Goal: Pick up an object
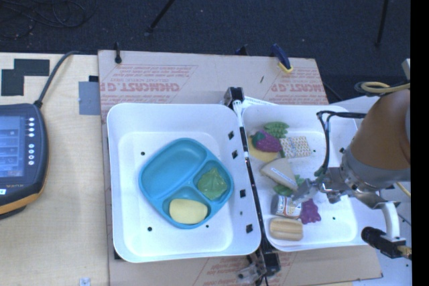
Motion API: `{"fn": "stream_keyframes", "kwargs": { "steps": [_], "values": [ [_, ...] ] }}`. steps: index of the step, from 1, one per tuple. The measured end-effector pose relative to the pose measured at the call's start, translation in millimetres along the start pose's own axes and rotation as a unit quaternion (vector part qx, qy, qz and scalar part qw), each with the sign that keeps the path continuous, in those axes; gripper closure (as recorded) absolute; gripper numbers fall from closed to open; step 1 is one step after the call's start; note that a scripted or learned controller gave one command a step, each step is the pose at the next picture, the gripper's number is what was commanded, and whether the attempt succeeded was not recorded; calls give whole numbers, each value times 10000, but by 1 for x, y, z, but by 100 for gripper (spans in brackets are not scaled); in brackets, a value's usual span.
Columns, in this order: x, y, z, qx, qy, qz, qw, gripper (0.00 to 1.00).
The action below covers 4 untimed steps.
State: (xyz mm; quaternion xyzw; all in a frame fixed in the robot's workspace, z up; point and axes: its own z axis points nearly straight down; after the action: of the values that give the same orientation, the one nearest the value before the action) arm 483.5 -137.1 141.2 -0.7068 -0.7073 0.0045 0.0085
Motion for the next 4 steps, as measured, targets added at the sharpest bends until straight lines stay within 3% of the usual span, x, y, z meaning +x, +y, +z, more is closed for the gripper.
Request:
{"fn": "stream_keyframes", "kwargs": {
  "steps": [1,2,3,4],
  "values": [
    [24,60,56,-55,-20,-9,10000,0],
    [28,139,54,-71,-26,-15,10000,0],
    [37,80,54,-70,-25,4,10000,0],
    [37,152,55,-19,-16,3,10000,0]
  ]
}}
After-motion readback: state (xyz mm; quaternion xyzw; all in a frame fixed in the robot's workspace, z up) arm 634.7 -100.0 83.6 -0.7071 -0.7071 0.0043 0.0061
